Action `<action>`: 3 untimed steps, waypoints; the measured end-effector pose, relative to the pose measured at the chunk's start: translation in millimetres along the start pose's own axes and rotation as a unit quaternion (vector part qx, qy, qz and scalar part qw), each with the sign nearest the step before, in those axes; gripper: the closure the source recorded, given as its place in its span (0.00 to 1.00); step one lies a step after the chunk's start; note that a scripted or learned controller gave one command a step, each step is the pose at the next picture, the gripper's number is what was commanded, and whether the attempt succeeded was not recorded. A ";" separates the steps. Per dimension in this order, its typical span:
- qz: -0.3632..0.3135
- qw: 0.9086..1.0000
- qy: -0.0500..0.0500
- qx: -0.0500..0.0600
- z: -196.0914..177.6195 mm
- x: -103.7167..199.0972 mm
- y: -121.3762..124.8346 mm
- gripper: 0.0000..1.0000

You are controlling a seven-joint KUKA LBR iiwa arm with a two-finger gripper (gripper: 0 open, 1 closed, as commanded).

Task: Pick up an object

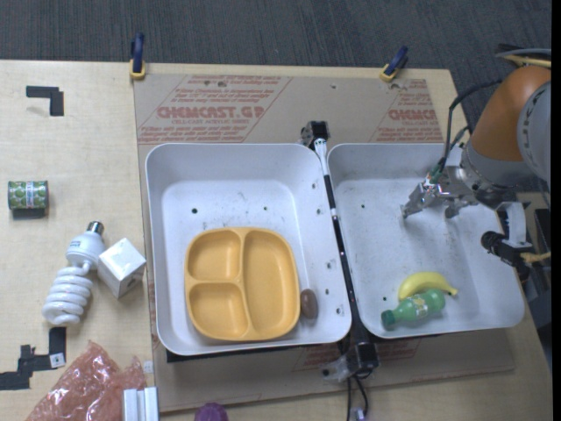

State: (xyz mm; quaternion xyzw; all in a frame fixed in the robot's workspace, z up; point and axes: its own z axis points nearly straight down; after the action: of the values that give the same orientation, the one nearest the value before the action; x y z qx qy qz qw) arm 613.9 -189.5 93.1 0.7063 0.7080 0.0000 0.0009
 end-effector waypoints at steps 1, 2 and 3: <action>-0.001 1.000 0.001 -0.001 -0.5 -23.7 46.1 0.00; -0.002 1.000 -0.001 -0.001 -10.6 -24.5 46.3 1.00; 0.000 1.000 0.000 0.000 -93.2 56.2 32.1 1.00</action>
State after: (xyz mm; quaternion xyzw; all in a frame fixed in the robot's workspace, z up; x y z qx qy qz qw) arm 645.7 -133.1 186.3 0.7066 0.7076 -0.0001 0.0006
